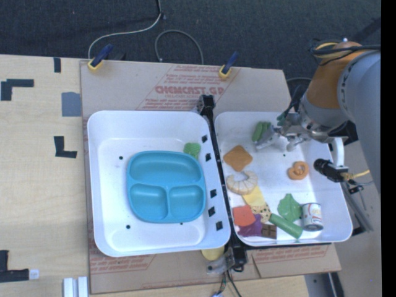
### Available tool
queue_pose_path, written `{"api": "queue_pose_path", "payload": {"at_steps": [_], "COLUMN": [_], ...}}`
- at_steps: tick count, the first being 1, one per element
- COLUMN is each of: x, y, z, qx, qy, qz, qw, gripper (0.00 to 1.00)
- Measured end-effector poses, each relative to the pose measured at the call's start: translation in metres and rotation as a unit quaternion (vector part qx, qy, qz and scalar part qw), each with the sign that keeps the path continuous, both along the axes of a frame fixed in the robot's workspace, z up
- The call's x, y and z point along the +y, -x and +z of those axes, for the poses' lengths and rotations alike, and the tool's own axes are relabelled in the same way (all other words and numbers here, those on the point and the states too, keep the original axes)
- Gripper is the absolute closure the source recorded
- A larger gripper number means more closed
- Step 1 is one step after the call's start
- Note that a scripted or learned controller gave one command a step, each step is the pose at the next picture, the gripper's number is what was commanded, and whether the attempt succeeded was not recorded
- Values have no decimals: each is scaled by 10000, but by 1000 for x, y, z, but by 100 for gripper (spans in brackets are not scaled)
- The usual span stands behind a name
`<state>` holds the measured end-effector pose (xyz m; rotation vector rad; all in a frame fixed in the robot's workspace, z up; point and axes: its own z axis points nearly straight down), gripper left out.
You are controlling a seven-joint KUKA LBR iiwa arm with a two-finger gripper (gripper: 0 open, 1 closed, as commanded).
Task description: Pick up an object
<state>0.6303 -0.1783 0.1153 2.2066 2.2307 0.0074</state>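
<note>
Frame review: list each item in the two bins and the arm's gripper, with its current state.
gripper: low in right bin, by green piece
blue tray: flat, left bin
small green piece: beside tray
orange ring: lying loose
can: on its side
brown square: lying flat

Fixed overhead slant across both bins (99, 184)

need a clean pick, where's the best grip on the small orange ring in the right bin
Probably across the small orange ring's outer rim, coming straight down: it appears to lie flat on the right white bin's floor with bare space all round, clear of the gripper.
</note>
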Motion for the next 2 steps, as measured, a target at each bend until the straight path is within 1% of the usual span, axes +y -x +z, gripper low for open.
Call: {"api": "queue_pose_path", "payload": {"at_steps": [1,2], "x": [71,84], "y": [-40,34], "z": [-32,-28], "qx": [23,10], "qy": [3,12], "qz": [-12,-57], "qw": [10000,10000], "gripper": [0,0]}}
